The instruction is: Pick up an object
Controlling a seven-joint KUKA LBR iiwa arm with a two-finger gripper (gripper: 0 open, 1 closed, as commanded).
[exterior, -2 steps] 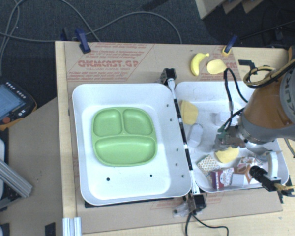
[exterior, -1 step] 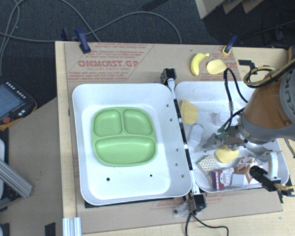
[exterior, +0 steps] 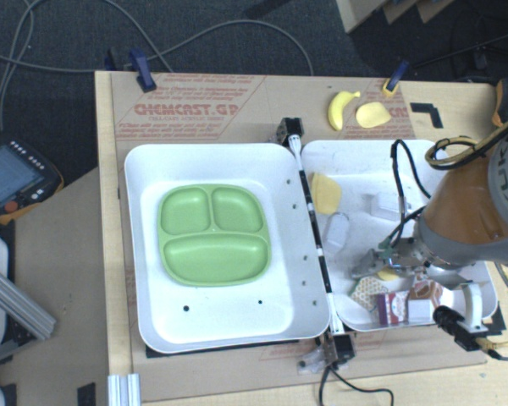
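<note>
The gripper (exterior: pixel 388 259) hangs low over the right bin (exterior: pixel 356 155); whether it is open or closed I cannot tell. The nearest pickable clutter — a patterned packet (exterior: pixel 366 291) and a dark red carton (exterior: pixel 390 308) — lies just beside it at about 6 o'clock, crowded against the bin's near wall. The green tray (exterior: pixel 212 234) sits at 9 o'clock in the left bin.

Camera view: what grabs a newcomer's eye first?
The green divided plate sits alone in the middle of the left bin. Next, the grey arm with its orange band reaches over the right bin, above a cluster of small items at that bin's near edge, including a dark red box. A yellow banana lies on the bench beyond the right bin.
</note>
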